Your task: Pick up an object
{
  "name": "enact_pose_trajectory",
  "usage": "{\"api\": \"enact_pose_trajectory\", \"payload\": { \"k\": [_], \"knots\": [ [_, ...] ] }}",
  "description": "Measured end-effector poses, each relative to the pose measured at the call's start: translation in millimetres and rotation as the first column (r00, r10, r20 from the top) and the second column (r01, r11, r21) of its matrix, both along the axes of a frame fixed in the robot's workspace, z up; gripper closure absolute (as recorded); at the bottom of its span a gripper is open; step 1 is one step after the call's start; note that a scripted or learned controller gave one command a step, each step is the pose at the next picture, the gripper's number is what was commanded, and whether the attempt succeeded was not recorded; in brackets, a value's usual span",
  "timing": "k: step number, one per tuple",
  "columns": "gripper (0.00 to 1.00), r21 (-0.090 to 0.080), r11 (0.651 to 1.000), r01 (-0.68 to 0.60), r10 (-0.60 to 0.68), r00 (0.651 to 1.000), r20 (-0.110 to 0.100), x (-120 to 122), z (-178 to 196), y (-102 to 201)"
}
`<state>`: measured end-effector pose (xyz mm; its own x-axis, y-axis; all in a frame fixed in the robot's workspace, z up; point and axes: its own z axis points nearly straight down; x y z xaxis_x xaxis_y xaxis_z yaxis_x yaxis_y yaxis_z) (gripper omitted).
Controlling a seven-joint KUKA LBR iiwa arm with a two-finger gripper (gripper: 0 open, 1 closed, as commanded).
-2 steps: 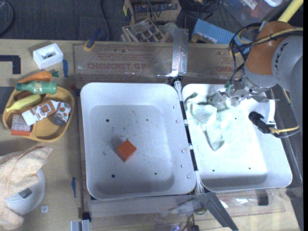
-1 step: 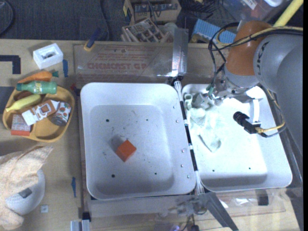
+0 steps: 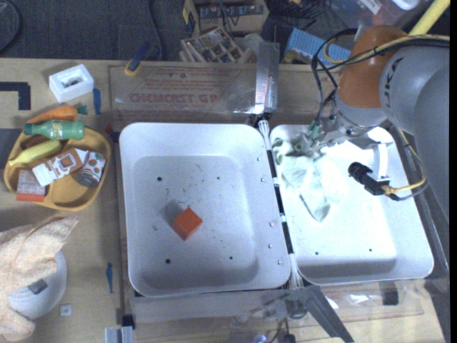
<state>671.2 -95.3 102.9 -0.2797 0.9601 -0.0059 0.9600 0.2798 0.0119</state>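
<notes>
An orange block point(image 3: 188, 222) lies in the left bin point(image 3: 143, 156), a little left of its middle. A crumpled pale green and white cloth point(image 3: 308, 179) lies in the upper left part of the right bin point(image 3: 385, 256). The arm comes in from the upper right, and my gripper point(image 3: 313, 139) is low over the far left corner of the right bin, right at the top edge of the cloth. The wrist hides the gripper's tip where it meets the cloth.
A black connector on a yellow cable point(image 3: 368, 178) hangs over the right bin beside the arm. A yellow bowl point(image 3: 71, 197) of toy food sits left of the bins, with a white box point(image 3: 71, 82) behind it. A beige cloth point(image 3: 28, 256) lies at the front left.
</notes>
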Motion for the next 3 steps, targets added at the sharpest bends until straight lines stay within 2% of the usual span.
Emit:
{"api": "enact_pose_trajectory", "payload": {
  "k": [1,2,3],
  "knots": [
    [0.00,0.000,1.000,0.000,0.000,1.000,0.000,0.1,0.2,-0.1],
    [1.00,-0.001,1.000,0.001,-0.001,1.000,0.005,1.1,11.2,-1.0],
    [1.00,0.002,0.962,0.273,-0.273,0.962,-0.009,-3.8,82.3,42.0]
  ]
}}
